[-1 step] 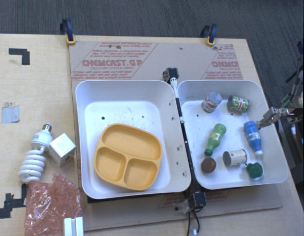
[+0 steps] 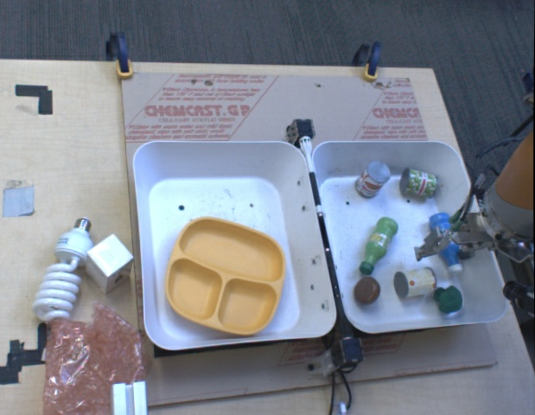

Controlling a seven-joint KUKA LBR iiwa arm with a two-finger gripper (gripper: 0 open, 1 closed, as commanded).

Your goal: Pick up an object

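The right bin (image 2: 404, 325) holds several small objects. A small tin (image 2: 372, 179) and a green can (image 2: 419, 182) lie at the back. A green bottle (image 2: 378, 243) lies in the middle, with a brown ball (image 2: 366, 290) in front of it. A white cup (image 2: 415, 282) lies on its side beside a dark green round object (image 2: 449, 298). My gripper (image 2: 442, 248) is low in the bin at its right side, right over a blue and white bottle (image 2: 440, 225). The bottle is partly hidden by the gripper.
In the left bin (image 2: 155, 232) lies a yellow divided plate (image 2: 225, 275). A spiral light bulb (image 2: 62, 277), a white cube (image 2: 110, 259) and a pink plastic bag (image 2: 90, 366) lie on the bench to its left. The arm's orange band (image 2: 518, 180) hangs over the right bin's wall.
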